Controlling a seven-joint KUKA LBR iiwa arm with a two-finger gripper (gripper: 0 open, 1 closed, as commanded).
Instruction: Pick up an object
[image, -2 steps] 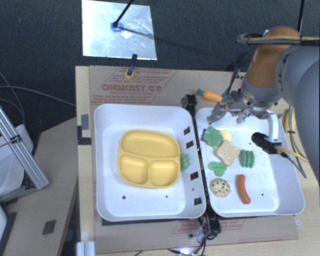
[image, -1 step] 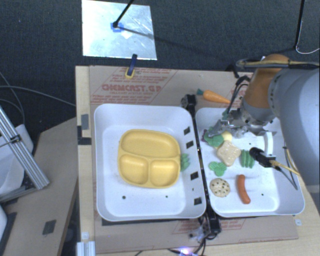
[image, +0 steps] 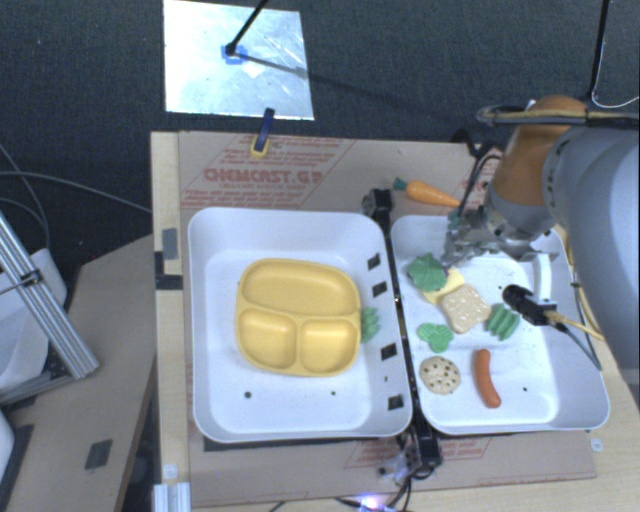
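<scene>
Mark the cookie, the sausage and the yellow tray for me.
cookie (image: 439, 374), camera view, middle of its speckled top face.
sausage (image: 486, 378), camera view, midway along its length.
yellow tray (image: 298, 288), camera view, floor of its large upper compartment.

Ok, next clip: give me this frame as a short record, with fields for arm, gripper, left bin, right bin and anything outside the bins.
arm: reaches in from the right, over the right bin
gripper: low at the right bin's far edge, above the green leafy piece; grasp not visible
left bin: yellow divided tray
right bin: cracker, cookie, sausage
outside bins: carrot behind the right bin
</scene>
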